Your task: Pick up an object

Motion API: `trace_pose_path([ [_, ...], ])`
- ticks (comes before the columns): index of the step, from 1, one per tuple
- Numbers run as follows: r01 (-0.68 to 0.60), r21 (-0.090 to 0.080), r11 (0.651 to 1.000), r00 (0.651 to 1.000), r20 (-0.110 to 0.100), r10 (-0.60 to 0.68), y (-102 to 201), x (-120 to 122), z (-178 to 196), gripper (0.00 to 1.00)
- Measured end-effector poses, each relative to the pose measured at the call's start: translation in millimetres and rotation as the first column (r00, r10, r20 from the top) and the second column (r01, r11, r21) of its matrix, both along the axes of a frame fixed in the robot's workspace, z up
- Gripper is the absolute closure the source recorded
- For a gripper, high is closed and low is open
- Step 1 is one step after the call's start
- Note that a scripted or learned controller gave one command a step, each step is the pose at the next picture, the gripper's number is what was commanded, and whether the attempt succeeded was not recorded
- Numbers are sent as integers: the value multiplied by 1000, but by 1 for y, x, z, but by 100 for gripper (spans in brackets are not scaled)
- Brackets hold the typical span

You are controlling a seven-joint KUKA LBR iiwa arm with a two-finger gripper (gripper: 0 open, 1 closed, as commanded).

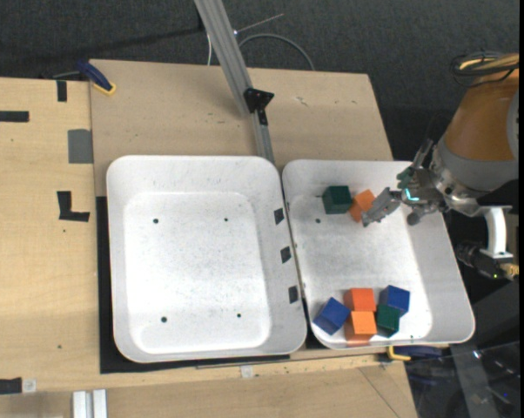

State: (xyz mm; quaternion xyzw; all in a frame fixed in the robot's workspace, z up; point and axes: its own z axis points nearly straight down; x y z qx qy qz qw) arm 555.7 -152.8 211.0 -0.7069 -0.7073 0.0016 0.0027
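Note:
The right bin holds a dark green cube and an orange cube side by side near its far end. A cluster lies at its near end: a blue cube, two orange cubes, another blue cube and a green cube. My gripper hangs over the far right part of this bin, just right of the orange cube. It is open, its fingers spread, and one fingertip is close to the orange cube. Nothing sits between the fingers.
The left bin stands beside the right one, their rims touching in the middle. A slanted metal pole rises behind the bins. The grey and orange arm comes in from the right edge.

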Motion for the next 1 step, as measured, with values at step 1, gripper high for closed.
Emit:
trace_pose_path([
  [1, -1, -1, 1000, 1000, 5, 1, 0, 1, 3, 0],
])
